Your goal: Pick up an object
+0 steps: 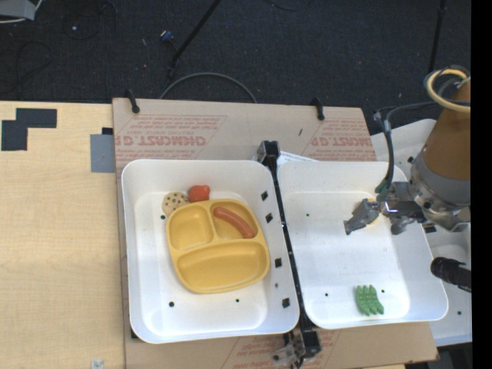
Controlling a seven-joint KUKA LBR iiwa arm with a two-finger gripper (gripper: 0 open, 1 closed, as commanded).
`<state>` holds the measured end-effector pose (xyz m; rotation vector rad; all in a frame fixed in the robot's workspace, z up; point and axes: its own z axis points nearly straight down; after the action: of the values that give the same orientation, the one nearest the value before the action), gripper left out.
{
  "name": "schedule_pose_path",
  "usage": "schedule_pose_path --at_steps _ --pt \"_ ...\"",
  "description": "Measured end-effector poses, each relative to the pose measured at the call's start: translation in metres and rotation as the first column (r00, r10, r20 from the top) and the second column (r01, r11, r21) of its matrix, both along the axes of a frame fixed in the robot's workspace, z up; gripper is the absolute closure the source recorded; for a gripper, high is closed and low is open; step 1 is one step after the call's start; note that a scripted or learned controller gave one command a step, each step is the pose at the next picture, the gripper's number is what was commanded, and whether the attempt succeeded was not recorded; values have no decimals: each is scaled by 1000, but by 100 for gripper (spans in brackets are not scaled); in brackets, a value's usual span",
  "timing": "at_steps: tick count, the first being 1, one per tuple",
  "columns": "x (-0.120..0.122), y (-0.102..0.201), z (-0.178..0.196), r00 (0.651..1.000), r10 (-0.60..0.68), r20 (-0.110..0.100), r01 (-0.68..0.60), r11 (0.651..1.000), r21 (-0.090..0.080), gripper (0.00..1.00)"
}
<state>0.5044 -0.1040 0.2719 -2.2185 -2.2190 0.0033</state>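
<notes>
- Bench (54,229): pale wood, bearing two shallow white bins side by side on a sheet of printed cardboard (192,133).
- Left bin (142,306): holds a yellow divided tray (219,264) set at a slant. A red sausage (234,221) lies in the tray's upper right compartment. Just beyond the tray's upper left corner, on the bin floor, sit a speckled cookie (174,201) and a small red-orange piece (199,193) (a tomato, by the look of it), the two close together.
- Right bin (330,298): holds one green ridged item (369,300) near its front edge, lying flat and apart from the walls.
- Arm (450,148): grey with an orange upper part, reaching in from the right over the right bin.
- Claw (367,216): over the middle of the right bin, toward its right side, well apart from the green item and farther still from the left bin's contents. Whether its fingers stand apart or together cannot be told at this size; nothing is seen between them.
- Progress, as judged: nothing lifted. Every candidate rests where it lies, so the grasp and the raising are both left to do.
- Nearest candidate, as judged: the green item, which sits toward the front of the bin from the claw.
</notes>
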Motion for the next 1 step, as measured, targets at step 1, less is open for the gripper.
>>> schedule_pose_path --at_steps 1 --pt "-2 0 -65 1000 -1 -7 1 1000 1 0"
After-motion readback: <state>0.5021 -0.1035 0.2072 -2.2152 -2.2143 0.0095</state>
